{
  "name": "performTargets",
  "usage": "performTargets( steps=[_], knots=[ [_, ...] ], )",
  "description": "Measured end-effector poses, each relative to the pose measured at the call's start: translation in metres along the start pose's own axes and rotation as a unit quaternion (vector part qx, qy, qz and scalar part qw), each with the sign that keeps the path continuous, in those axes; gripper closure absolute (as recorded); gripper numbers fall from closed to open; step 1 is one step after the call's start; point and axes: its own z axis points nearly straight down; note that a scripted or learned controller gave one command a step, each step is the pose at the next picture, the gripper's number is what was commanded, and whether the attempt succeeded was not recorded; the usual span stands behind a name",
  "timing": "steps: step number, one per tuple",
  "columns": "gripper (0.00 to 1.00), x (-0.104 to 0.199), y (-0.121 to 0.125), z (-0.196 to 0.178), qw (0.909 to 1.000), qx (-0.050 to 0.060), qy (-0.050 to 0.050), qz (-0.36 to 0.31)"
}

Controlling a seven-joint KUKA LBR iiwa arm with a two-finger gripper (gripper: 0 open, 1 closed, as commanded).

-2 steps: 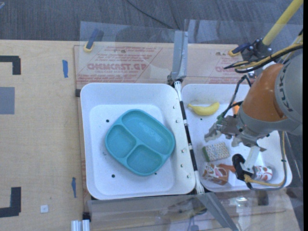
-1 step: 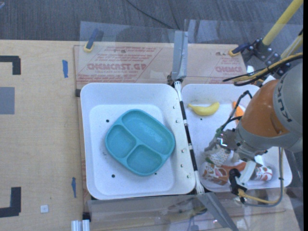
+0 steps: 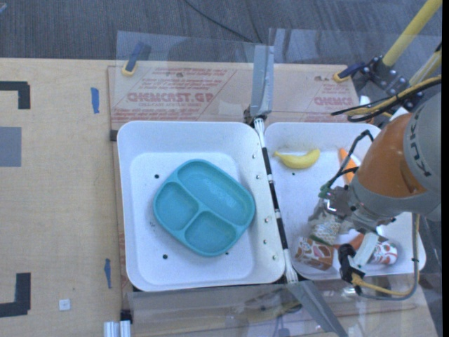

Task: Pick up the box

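Reaching in from three o'clock, the arm (image 3: 403, 167) sets its gripper (image 3: 328, 223) low in the right bin (image 3: 298, 188), directly above the box (image 3: 316, 253); whether it is spread or pinching cannot be told. At ten o'clock of the gripper lies a banana (image 3: 297, 159), and the left bin (image 3: 133, 209) holds a blue divided plate (image 3: 203, 206).

Two shallow white bins sit side by side on the bench. The left bin (image 3: 133, 188) holds a teal divided plate (image 3: 204, 206) near its middle. In the right bin (image 3: 302, 181), a banana (image 3: 297, 159) lies toward the upper left corner. The grey and orange arm (image 3: 400, 167) reaches in from the right, its gripper (image 3: 328, 223) low over a printed box (image 3: 316, 251) at the bin's lower edge, with a red and white item (image 3: 382, 253) just right of it
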Motion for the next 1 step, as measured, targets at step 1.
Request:
performTargets(
  steps=[1],
  knots=[
    [1.00,0.0696,-0.0030,-0.0858,0.9990,0.006,-0.001,-0.044]
  ],
)
